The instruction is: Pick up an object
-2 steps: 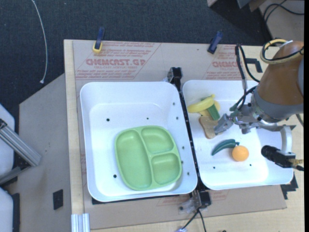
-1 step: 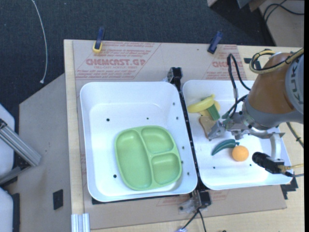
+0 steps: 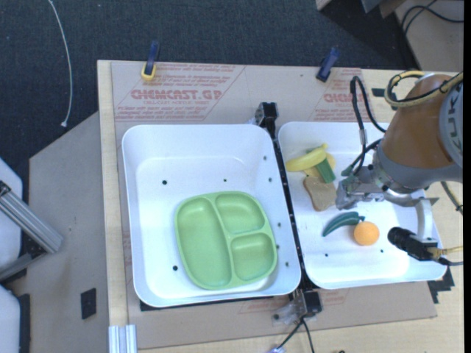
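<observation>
Overhead view of two white bins. The left bin (image 3: pixel 147 197) is holding a green three-compartment tray (image 3: pixel 224 237), lying flat. The right bin (image 3: pixel 353 267) is containing a yellow banana-shaped toy (image 3: pixel 305 160), a small green block (image 3: pixel 324 170) touching it, a tan slice-shaped piece (image 3: pixel 319 193), a dark green curved pod-like toy (image 3: pixel 341 222) and an orange ball (image 3: pixel 366 233) just beside the pod. The gripper (image 3: pixel 353 195) is hanging over the right bin, just above the pod, between the tan piece and the ball; whether it is spread or pinching cannot be told.
</observation>
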